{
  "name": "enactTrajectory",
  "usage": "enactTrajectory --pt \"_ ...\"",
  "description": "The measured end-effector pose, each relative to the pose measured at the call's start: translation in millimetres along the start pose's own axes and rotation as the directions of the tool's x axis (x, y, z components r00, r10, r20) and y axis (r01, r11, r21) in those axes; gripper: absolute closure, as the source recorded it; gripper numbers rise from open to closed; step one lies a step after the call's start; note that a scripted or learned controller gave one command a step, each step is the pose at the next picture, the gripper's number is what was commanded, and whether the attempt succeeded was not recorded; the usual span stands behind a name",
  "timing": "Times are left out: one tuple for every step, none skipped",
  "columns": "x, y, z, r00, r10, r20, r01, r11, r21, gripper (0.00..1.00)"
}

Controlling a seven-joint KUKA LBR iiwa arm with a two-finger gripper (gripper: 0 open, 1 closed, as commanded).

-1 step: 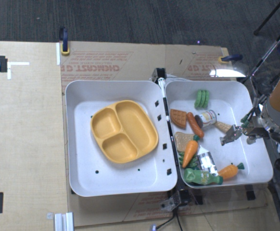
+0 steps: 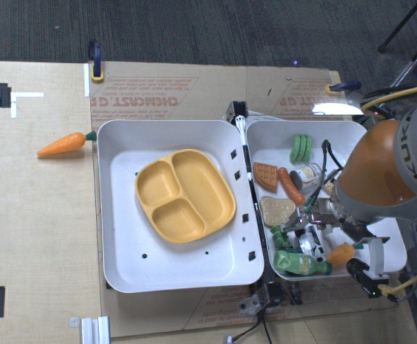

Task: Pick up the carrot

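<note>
Your orange plastic carrot (image 2: 63, 145) lies on the tabletop (image 2: 36, 249), just outside the left white bin's (image 2: 115, 264) far-left corner, open room around it. Jaws (image 2: 310, 236) hover inside the right bin (image 2: 395, 253); I cannot tell their state.

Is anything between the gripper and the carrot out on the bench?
Yes. The gripper is low in the right bin; the carrot lies on the bench left of the left bin, which holds a yellow plate.

Orange carrot (image 2: 339, 252); yellow tray (image 2: 185, 195); white bins (image 2: 115, 213).
</note>
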State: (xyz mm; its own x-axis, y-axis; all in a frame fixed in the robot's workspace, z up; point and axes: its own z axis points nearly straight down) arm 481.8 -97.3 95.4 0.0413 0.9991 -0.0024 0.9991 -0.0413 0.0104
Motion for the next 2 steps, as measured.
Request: enactTrajectory --pt "-2.5 26.5 2.8 0.950 0.311 0.000 -0.311 0.950 0.010 0.00" --pt "-74.8 19.8 -82.1 0.998 0.059 0.001 -0.059 0.998 0.010 0.00"
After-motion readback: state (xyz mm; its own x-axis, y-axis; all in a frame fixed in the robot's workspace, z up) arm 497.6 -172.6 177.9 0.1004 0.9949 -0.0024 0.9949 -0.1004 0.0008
